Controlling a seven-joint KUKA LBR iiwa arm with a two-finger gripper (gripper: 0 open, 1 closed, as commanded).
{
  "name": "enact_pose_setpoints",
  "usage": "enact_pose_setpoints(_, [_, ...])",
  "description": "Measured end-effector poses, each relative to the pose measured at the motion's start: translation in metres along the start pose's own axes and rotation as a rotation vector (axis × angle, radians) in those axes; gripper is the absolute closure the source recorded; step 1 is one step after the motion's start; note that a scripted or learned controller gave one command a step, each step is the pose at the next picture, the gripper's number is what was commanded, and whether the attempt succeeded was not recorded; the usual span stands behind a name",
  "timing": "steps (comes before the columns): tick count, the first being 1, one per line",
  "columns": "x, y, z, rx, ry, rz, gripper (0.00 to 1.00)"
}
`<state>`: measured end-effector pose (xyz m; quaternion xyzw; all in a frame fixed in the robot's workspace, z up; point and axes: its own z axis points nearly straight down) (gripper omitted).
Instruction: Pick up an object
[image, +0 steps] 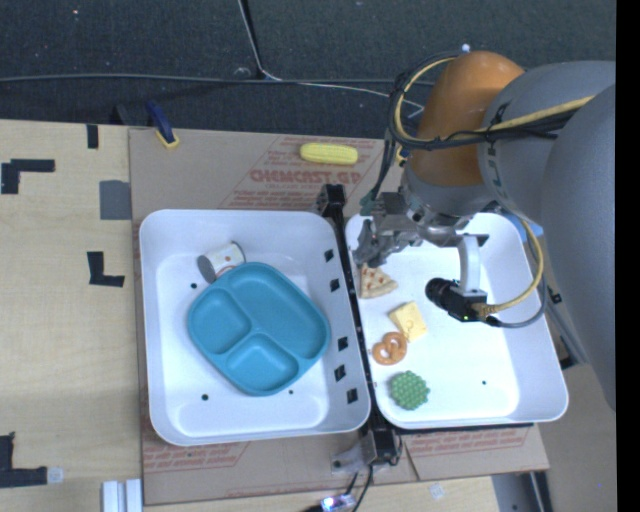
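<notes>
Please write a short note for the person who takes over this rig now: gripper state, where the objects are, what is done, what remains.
Gripper: low over the right bin, by its upper left corner, just above the pizza slice; nothing seen held.
Right bin: pizza slice, cheese wedge, pretzel, green broccoli-like piece.
Left bin: blue divided plate, small cup.
Done: no pick yet.
Left: grasp and lift one object, probably the pizza slice.
</notes>
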<state>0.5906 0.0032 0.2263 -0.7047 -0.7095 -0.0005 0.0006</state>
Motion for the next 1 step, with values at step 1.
enact_pose_setpoints(1, [0.0567,0.0176,-0.0076,0.0,0.0,0.0,1.0])
